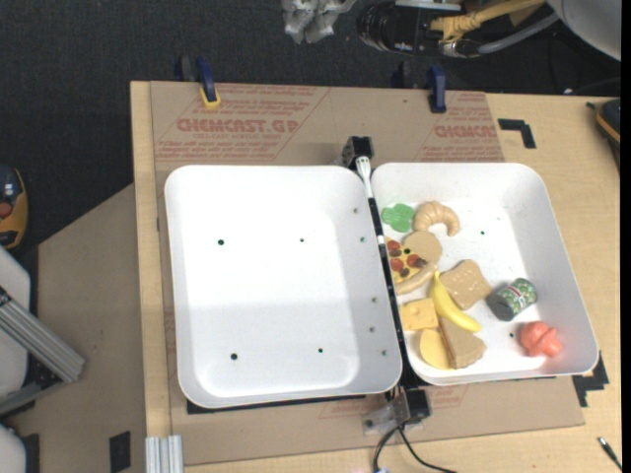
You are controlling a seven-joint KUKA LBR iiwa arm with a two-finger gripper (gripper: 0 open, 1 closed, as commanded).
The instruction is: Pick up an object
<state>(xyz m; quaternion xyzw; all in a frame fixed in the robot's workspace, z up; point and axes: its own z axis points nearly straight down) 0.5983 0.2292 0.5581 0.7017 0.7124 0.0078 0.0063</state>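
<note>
Above the far edge of the worktop (296,116), well apart from both bins, hangs the gripper (314,13), blurred, so whether its fingers are spread or pressed together cannot be told. Beside the left bin (197,363), the right bin (552,225) holds the toy food: a croissant (439,217) near the green leaf (398,216), a pizza slice (406,260), a banana (451,304), a small can (511,298) and a red strawberry (539,338).
</note>
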